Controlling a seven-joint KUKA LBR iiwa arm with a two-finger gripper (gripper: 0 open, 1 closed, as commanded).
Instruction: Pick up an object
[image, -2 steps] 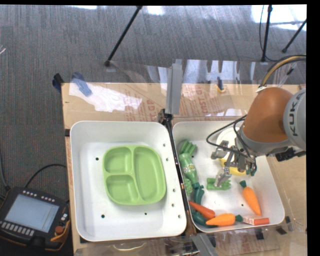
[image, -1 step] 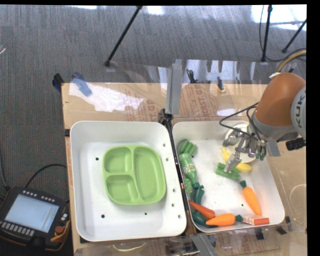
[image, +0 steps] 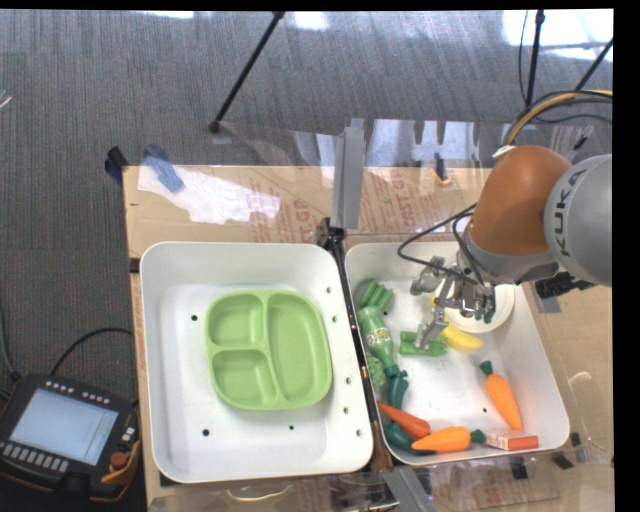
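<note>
From the one camera above, the desk (image: 300, 205) shows a brown cardboard-like top, with a crumpled clear plastic bag (image: 205, 195) lying at its far left corner. Around it lies grey ribbed carpet (image: 120, 80); a tablet-style control pendant (image: 65, 430) sits on the floor at near left.

The left bin (image: 160, 300) holds a green three-compartment plate (image: 268, 349). In the right bin (image: 545, 370) toy food is scattered: a green bottle (image: 375, 335) along the left wall, two orange carrots (image: 502, 398) (image: 445, 439) near the front, a yellow banana-like piece (image: 463, 340), and a small red-and-white box (image: 512, 441) at the near rim.

The arm's orange band (image: 520, 205) blocks the bin's far right corner. The end effector (image: 436, 330) hangs low over the bin's middle, its tip touching or just above a flat green piece (image: 422, 348); whether its fingers are spread or closed cannot be told, perhaps because the metal parts blur together.
</note>
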